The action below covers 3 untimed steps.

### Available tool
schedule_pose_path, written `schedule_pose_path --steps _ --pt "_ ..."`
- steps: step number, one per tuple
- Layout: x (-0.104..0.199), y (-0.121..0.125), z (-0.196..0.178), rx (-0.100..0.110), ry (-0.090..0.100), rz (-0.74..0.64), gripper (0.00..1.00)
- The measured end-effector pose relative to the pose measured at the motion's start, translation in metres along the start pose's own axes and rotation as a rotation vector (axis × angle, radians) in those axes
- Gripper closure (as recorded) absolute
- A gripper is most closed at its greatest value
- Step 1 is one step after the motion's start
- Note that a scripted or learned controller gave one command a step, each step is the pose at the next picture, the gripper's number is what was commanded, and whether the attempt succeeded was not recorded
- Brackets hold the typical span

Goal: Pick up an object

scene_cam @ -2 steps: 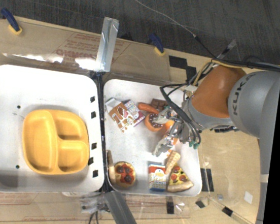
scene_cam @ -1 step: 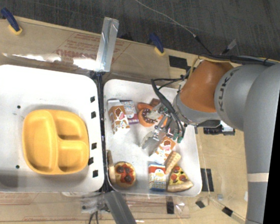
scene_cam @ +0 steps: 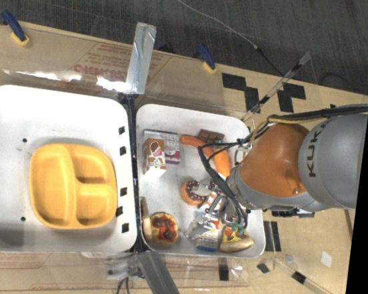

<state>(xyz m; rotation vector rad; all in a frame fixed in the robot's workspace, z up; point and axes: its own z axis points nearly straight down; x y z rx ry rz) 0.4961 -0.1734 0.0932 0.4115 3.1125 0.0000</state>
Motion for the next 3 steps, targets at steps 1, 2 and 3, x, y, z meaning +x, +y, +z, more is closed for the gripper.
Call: schedule_pose_path --steps 1,2,3 --pt "-0.063 0.048 0.001 -0.001 0.0 -0.174 0.0" --pt "-0.158 0.032 -0.114 0.002 -0.011 -0.109 0.0" --pt "-0.131 0.0 -0.02 0.0 -0.019 -0.076 0.0"
